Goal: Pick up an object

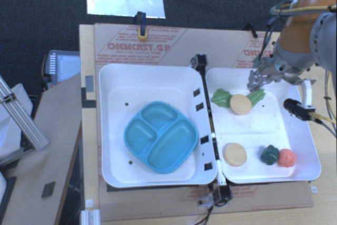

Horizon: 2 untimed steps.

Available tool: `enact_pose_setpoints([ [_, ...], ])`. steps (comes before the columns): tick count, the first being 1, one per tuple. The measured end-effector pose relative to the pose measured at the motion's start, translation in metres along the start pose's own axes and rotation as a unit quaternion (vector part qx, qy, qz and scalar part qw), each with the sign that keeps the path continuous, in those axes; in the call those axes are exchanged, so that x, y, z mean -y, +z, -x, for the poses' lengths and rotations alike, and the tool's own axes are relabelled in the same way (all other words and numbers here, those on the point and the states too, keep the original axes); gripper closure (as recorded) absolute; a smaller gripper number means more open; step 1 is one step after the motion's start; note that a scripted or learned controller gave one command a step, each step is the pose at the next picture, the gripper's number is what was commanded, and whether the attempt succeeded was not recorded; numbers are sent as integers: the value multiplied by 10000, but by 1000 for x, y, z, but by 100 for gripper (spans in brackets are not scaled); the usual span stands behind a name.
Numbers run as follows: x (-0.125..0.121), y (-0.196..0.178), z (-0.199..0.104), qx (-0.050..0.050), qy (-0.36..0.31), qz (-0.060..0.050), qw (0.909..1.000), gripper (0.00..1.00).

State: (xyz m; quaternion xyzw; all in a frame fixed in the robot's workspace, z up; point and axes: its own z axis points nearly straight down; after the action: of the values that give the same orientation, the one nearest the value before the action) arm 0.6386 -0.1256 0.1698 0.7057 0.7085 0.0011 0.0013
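Camera view: arm (pixel 308 29) comes in from the right, grey with the orange band up top, and the gripper (pixel 258 80) sits low over the far edge of the right bin (pixel 303 137) — can't tell if it's released or clenched, since the tips are too small and blurred against the bin wall. Nothing visibly held in it. Right bin contents: a green leafy piece (pixel 221 97) near the far-left corner, touching a round tan disc (pixel 241 104) just beside it; a second green piece (pixel 257 96) on the disc's other side, directly under the gripper, contact unclear. Near edge of the same bin: another pale tan disc (pixel 235 154) toward the near-left corner, then a dark green lumpy piece (pixel 269 154) and a reddish-pink round piece (pixel 286 157) touching each other near the near-right corner. A black cable fitting (pixel 297 108) hangs over the right rim. Left bin (pixel 113 113) holds a blue divided plate (pixel 160 137) — three compartments, lying flat and turned at an angle, around the middle toward the near edge. Bins sit side by side on a cardboard sheet (pixel 152 46) on the bench, with black clips along the shared rim.
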Motion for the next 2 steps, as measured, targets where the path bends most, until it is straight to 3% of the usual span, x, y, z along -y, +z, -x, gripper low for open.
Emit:
enact_pose_setpoints([
  [1, -2, -38, 0, 3, -6, 12, 10000, 100],
  [2, -12, -34, -58, -7, -28, -1, 10000, 100],
])
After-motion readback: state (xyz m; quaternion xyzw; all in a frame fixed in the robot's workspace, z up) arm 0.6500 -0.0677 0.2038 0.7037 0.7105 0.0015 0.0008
